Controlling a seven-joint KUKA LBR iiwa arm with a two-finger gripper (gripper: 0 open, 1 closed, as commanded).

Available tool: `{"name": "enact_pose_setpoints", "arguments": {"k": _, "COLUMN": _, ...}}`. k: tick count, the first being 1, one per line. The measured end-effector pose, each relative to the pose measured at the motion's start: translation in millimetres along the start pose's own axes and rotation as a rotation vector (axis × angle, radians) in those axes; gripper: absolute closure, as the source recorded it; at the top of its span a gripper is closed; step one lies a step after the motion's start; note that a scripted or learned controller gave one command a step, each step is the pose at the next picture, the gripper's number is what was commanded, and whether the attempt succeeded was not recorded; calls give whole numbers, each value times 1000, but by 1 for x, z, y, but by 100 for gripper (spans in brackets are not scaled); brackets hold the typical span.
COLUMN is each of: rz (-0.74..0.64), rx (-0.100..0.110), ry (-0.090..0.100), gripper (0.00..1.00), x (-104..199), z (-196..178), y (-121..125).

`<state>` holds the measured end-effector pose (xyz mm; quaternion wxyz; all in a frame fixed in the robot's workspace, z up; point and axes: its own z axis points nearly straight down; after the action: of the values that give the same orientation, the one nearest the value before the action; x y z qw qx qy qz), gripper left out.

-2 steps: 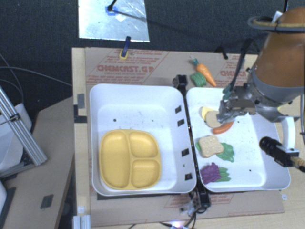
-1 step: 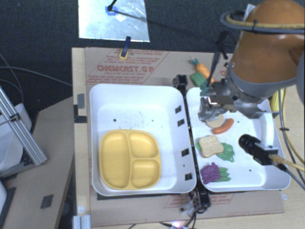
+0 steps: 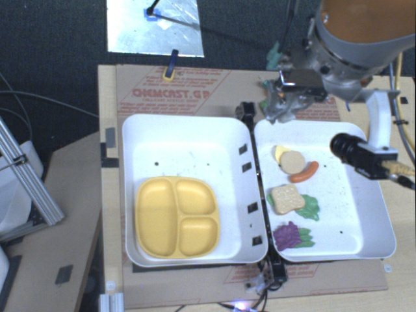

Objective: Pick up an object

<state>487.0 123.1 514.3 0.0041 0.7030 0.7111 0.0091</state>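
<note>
I'm seeing two bins sitting side by side: the left bin (image 3: 188, 132) holding a divided tray (image 3: 175, 214) toward its front, the right bin (image 3: 364, 213) holding a sandwich (image 3: 286, 199), sausage (image 3: 303, 171) behind it, grapes (image 3: 291, 235) in front.

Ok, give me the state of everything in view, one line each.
gripper: raised over the right bin's far edge, holding nothing visible.
yellow divided tray: flat and upright in the left bin.
toy sandwich: lying in the right bin, overlapping the green lettuce piece.
purple grapes toy: lying near the right bin's near edge.
orange sausage toy: lying against the round bun piece.
</note>
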Motion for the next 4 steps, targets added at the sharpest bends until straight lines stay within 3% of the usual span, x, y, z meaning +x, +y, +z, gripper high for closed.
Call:
{"name": "enact_pose_setpoints", "arguments": {"k": 1, "rz": -2, "rx": 23, "ry": -6, "gripper": 100, "x": 112, "z": 78, "y": 33}}
{"name": "enact_pose_setpoints", "arguments": {"k": 2, "rz": 12, "rx": 24, "ry": -10, "gripper": 100, "x": 106, "z": 381, "y": 97}}
{"name": "enact_pose_setpoints", "arguments": {"k": 3, "rz": 4, "rx": 18, "ry": -3, "gripper": 100, "x": 111, "z": 267, "y": -4}}
{"name": "enact_pose_setpoints", "arguments": {"k": 4, "rz": 7, "rx": -2, "ry": 2, "gripper": 100, "x": 110, "z": 47, "y": 49}}
